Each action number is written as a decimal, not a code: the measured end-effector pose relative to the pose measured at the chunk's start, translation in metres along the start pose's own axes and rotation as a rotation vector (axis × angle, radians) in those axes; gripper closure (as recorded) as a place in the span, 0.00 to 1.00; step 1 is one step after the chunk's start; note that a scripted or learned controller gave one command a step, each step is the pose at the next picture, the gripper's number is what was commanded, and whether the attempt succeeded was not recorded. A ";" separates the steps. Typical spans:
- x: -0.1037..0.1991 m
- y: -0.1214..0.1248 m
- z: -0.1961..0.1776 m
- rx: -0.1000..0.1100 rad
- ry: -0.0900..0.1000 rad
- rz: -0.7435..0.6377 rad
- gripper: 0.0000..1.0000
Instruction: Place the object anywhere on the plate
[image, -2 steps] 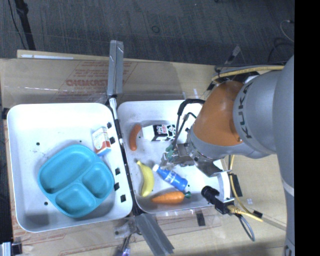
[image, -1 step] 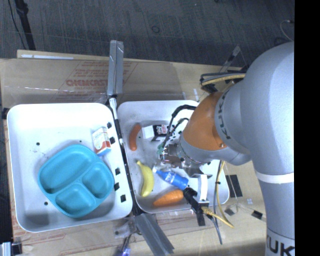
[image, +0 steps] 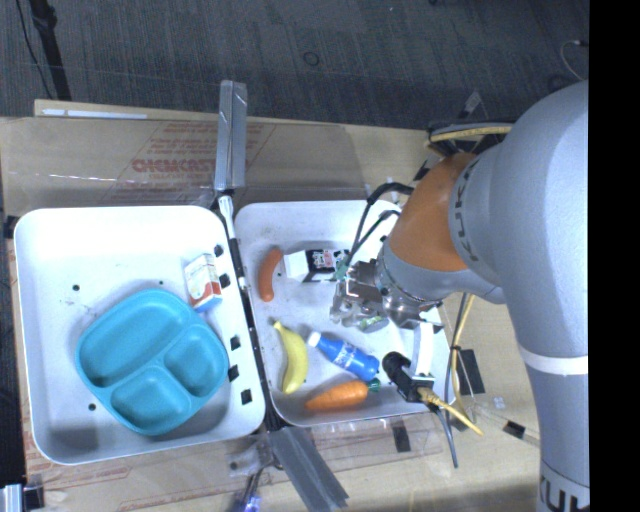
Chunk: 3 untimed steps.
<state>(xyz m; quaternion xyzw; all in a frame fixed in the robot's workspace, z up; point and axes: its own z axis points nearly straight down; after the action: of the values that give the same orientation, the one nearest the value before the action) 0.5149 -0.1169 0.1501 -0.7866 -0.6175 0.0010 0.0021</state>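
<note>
Blue three-compartment plate (image: 152, 371) lies flat in the left bin (image: 60, 250).

Two shallow white plastic bins (image: 60, 300) are carried side by side on the brown cardboard-covered worktop (image: 120, 150).

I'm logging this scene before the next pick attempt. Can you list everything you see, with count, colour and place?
plate: 1, blue, three compartments, left bin
small carton: 1, white and red, left bin, by the plate's upper right
hot dog: 1, orange-red, right bin, upper left
banana: 1, yellow, right bin, lower left
bottle: 1, blue and white, right bin, centre
carrot: 1, orange, right bin, bottom
bins: 2, white, side by side
claw: 1, metallic, over right bin
</note>
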 end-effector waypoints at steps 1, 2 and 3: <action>0.005 -0.031 0.045 -0.001 0.002 0.346 1.00; 0.011 -0.011 0.059 -0.001 0.000 -0.048 1.00; 0.029 0.032 0.058 -0.004 -0.002 -0.581 1.00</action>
<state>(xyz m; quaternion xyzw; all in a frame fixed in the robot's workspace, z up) 0.5529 -0.0960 0.0925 -0.5767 -0.8170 -0.0001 -0.0001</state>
